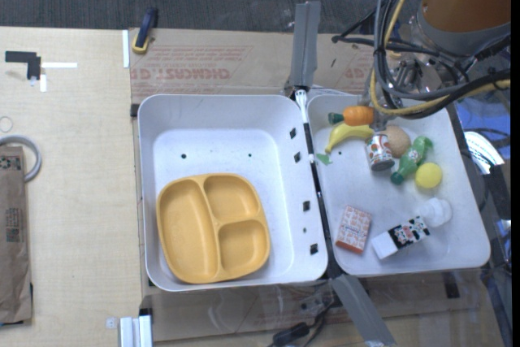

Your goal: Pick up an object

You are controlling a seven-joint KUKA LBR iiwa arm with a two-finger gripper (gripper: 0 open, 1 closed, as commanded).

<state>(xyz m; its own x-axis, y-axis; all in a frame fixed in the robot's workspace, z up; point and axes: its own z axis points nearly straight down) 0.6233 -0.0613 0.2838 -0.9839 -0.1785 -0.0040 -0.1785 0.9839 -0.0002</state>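
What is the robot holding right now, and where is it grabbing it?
That cannot be told. The arm hangs over the far end of the right bin, above the carrot and banana, but cables hide its tip.

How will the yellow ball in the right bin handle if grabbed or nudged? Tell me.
The yellow ball looks round and smooth, so it would probably roll when pushed and might slip from a pinch. It lies against the green bottle, which could block it on that side. It is likely light.
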